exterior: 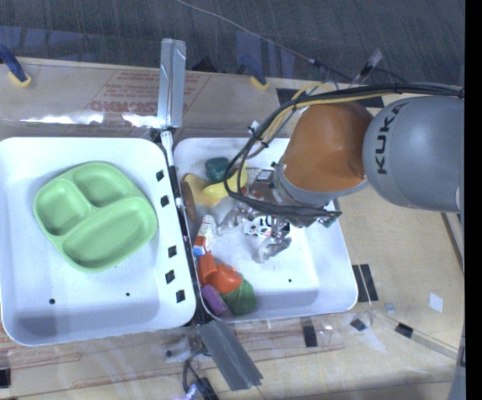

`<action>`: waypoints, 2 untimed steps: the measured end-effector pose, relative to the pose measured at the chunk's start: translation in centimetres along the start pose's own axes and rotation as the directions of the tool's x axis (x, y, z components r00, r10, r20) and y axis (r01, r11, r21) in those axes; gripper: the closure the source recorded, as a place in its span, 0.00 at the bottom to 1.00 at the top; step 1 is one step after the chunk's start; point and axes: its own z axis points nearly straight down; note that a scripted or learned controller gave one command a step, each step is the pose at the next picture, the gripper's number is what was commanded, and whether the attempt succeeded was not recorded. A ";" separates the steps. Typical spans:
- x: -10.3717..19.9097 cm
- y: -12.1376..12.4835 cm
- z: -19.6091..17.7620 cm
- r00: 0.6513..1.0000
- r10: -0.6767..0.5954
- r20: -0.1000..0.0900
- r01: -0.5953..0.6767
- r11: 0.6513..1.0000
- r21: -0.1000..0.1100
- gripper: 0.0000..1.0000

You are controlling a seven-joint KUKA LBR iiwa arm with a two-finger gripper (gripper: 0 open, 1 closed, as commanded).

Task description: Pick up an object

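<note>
two white bins sit side by side on the surface (pixel 408 298), touching along a black-marked divide. nearest the camera, in the right bin (pixel 333 286), a cluster lies in the bottom-left corner: one purple piece (pixel 213 301), one green piece (pixel 243 300) and one orange piece (pixel 216 272), packed against each other and the bin wall. just above them one small white bottle (pixel 203 234) with a red cap leans along the divide. farther up sit one brown stick-like piece (pixel 189 197), one yellow piece (pixel 218 192) and, nearest the far wall, one dark green piece (pixel 217 169). that makes seven loose things in the right bin, though more may be hidden under the arm.

the claw (pixel 268 242) is low in the middle of the right bin, over the white floor, beside the bottle but apart from it; whether its fingers are apart or together cannot be told. the grey arm (pixel 416 152) with its orange band (pixel 328 148) covers the bin's far right part.

the left bin (pixel 24 307) holds one light green plate (pixel 96 215) with three compartments, lying flat toward the far side.
</note>
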 end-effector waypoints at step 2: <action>-6.7 -4.3 -1.5 0.956 0.293 0.009 -0.293 0.956 0.007 1.00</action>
